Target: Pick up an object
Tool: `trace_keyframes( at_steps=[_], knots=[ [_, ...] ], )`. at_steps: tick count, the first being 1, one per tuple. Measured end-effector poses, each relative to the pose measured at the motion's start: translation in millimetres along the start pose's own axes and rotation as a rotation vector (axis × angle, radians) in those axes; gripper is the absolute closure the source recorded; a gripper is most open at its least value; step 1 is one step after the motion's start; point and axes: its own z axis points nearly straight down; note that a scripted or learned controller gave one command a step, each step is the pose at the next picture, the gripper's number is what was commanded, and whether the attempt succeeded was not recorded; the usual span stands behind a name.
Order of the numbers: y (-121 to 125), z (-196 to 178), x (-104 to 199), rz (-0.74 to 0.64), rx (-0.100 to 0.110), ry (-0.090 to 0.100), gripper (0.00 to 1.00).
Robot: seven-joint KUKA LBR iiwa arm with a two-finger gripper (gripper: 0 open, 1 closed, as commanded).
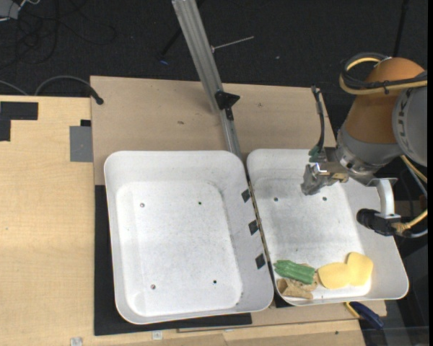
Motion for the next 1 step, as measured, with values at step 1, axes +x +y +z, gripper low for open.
trace_keyframes(
  at_steps=[1],
  knots=[
    [0.5,-33.7,-1.3,0.000,0.001,0.000,1.00]
  ],
)
